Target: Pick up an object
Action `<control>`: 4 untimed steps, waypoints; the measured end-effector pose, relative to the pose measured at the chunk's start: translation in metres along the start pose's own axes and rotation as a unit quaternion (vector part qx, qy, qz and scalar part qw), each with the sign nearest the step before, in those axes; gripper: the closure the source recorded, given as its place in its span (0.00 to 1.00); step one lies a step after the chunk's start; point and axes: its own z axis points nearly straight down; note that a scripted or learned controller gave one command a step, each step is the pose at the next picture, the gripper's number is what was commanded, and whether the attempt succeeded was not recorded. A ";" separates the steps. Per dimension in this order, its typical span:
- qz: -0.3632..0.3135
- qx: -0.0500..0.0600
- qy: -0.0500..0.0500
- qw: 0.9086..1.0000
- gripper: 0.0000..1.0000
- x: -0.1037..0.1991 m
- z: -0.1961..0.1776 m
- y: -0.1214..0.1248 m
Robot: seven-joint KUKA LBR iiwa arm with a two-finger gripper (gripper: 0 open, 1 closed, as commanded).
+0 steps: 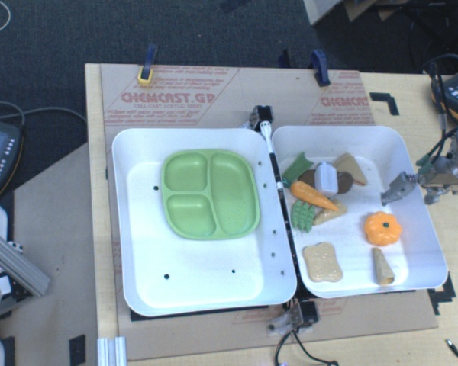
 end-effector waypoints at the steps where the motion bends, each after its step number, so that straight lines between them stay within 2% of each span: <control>1: -0.002 -0.006 -0.002 1.000 0.00 0.000 -0.007 0.003; 3: -0.001 -0.003 0.000 1.000 0.00 -0.006 0.093 -0.002; 4: -0.003 -0.004 0.002 1.000 0.00 -0.002 0.117 -0.001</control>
